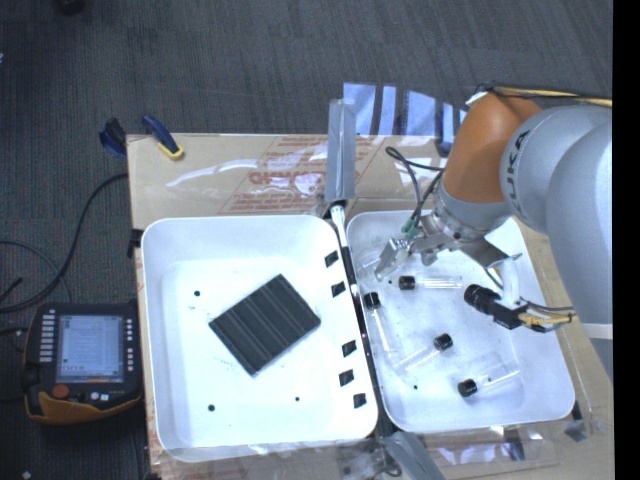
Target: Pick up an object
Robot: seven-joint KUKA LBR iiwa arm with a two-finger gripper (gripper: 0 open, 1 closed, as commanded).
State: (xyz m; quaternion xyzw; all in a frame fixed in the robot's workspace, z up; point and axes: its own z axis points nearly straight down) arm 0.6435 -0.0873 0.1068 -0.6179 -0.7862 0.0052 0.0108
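My gripper hangs over the back left part of the right bin, open, with nothing between its fingers. Just below it lies a clear vial with a black cap. A second capped vial lies by the bin's left wall. Two more vials lie nearer the front. In the left bin a black ridged slab lies flat, turned at an angle.
The grey arm with its orange band covers the right bin's back right corner. A divider with black clips separates the bins. A teach pendant sits on the floor at left. Cardboard lies behind the bins.
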